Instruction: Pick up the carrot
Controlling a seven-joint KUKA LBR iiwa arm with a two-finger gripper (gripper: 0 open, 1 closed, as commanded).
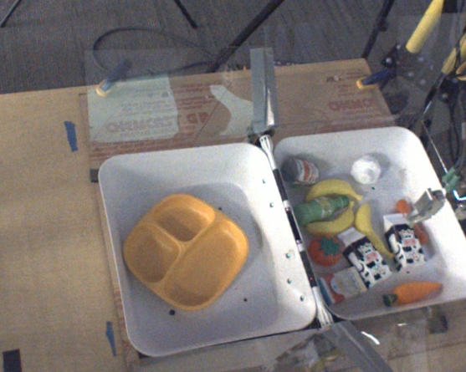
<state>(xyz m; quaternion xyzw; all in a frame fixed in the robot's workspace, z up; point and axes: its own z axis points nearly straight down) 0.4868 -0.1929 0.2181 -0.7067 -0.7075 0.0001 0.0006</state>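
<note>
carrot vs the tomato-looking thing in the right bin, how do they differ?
Shape: the long tapered orange carrot is slender, while the round red tomato with a green top is squat. Colour: the carrot is orange, the tomato red. Place: the carrot lies flat along the right white bin's near edge; the tomato sits by the divider, just below the yellow bananas. Both show green at one end.

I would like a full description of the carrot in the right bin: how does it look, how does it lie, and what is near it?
The carrot is a small toy, smooth like plastic, with an orange body and a short green stub at its left end. It lies flat, almost level across the picture, tapered tip toward the right, along the near edge of the right bin. The two black-and-white cartons stand just behind it; contact cannot be told. The gripper is farther back, not on it.
</note>
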